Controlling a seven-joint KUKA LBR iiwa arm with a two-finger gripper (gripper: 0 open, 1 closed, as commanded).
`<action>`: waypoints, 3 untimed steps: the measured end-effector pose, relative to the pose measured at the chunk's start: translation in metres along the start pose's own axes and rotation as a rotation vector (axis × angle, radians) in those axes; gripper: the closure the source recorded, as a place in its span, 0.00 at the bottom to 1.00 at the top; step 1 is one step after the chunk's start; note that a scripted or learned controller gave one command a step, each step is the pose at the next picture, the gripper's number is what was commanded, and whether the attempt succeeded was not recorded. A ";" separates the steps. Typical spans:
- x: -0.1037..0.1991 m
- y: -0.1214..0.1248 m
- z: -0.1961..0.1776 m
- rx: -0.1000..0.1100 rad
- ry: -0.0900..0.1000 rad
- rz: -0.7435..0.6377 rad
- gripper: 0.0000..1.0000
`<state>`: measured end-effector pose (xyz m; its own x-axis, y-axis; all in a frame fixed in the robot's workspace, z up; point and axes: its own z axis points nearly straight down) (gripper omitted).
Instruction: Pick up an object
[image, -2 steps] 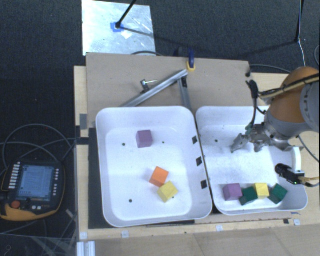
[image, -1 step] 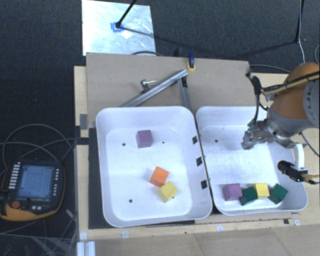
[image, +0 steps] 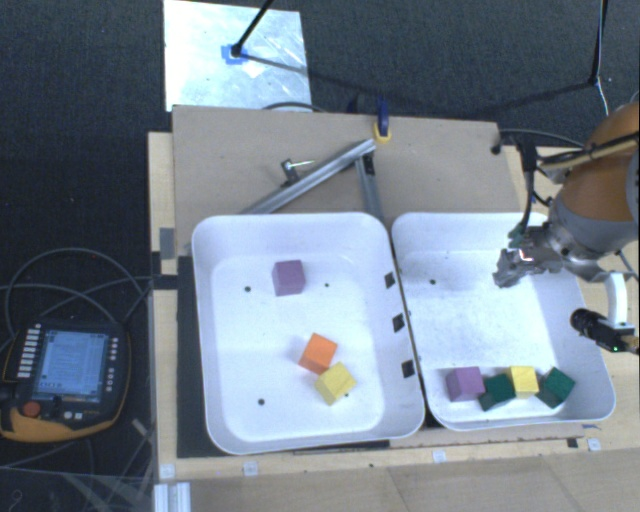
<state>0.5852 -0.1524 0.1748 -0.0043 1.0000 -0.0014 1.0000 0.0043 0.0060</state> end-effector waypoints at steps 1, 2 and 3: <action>0.000 0.002 -0.054 -0.002 -0.001 -0.001 1.00; 0.048 -0.013 -0.045 0.007 0.003 -0.004 1.00; 0.106 -0.031 -0.040 0.007 0.004 -0.006 1.00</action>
<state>0.5536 -0.0468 0.2148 -0.0104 0.9999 0.0029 0.9999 0.0104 -0.0006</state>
